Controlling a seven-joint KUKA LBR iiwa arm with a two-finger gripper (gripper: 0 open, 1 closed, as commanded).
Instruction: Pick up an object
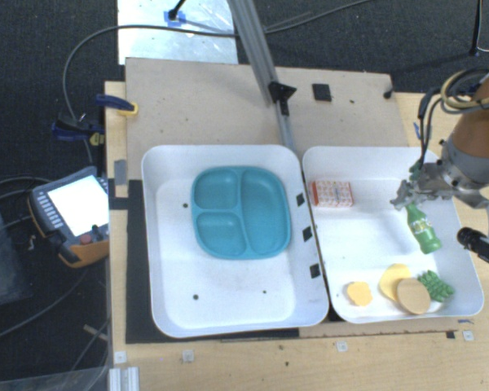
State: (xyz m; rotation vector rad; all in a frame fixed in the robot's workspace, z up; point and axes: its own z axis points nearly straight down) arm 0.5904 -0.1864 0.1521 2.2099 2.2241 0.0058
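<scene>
Two shallow white bins are sitting side by side — the left bin [171, 300] is holding one teal divided plate [241, 213], while the right bin [367, 243] is holding five items. One green plastic bottle [423, 231] is hanging just below the metal gripper [413, 194]; whether it is gripped cannot be told.

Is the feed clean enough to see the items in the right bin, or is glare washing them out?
Camera view: the right bin is bright but not blown out; the green bottle below the pincer and the red-patterned box read clearly. The overall image is slightly soft. Strong glare sits on the shiny sheet at top left.
</scene>
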